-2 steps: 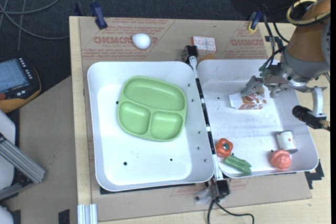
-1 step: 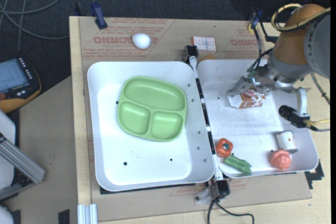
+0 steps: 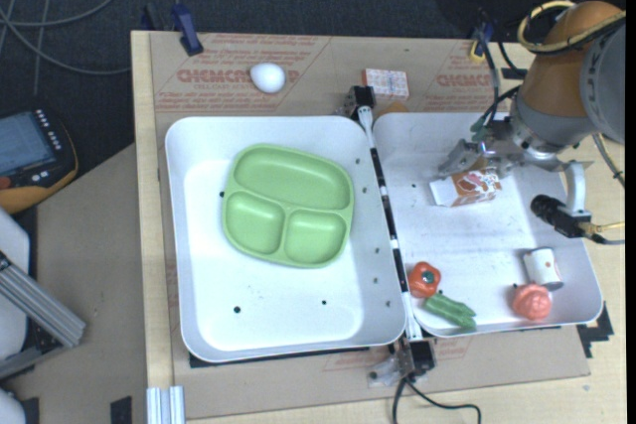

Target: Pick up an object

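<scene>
Camera view: arm [image 3: 556, 79] reaches in from the right, orange band over grey wrist, over the far part of the right bin [image 3: 477, 243]; gripper [image 3: 477, 154] is low over the bin floor, just behind an orange-and-white packet [image 3: 467, 187], touching or nearly touching its far edge; can't tell whether the gripper is open or closed, and nothing is clearly seen held in it; packet lies flat on the bin floor, in the far half, near the middle; rest of right bin, along the near edge: small orange-red piece [image 3: 424, 279] by the divider between the bins, green pod-shaped item [image 3: 450, 310] just beside it toward the near rim, white short cylinder [image 3: 542, 265] toward the right side, pinkish-red round item [image 3: 532, 302] just in front of that cylinder; all well apart from the gripper; left bin [image 3: 199, 263] holds a green three-compartment plate [image 3: 288, 206], upright, toward the far half; on the brown bench [image 3: 298, 55] behind the bins: white ball [image 3: 266, 76], small pale checkered block [image 3: 387, 82], blue clamp [image 3: 185, 28] at the far left corner.
</scene>
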Available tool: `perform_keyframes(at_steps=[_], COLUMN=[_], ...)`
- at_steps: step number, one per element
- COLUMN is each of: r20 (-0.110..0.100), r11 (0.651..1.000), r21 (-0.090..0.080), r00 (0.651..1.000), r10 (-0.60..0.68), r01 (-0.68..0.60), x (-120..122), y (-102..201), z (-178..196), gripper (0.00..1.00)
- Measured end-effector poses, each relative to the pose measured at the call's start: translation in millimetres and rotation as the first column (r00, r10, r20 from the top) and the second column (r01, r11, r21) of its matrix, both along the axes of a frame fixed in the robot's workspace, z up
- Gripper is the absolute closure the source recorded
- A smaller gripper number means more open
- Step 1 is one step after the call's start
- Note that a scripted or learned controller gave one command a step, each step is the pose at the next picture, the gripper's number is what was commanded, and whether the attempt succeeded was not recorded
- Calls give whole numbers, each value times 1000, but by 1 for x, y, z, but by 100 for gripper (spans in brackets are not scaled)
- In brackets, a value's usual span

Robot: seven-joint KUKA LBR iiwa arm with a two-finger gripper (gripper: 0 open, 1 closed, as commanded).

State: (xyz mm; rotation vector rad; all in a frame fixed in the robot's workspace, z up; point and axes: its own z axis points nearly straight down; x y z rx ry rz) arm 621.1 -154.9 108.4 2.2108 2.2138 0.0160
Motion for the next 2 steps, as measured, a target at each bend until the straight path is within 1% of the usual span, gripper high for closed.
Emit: perform_keyframes(at_steps=[1,2], r20=[-13,-14], r11=[1000,1000], r21=[3,0], r00=[1000,1000], r10=[1,-2], r01=[-1,2], x=[20,9], y=[80,29], z=[77,109], gripper=[100,100])
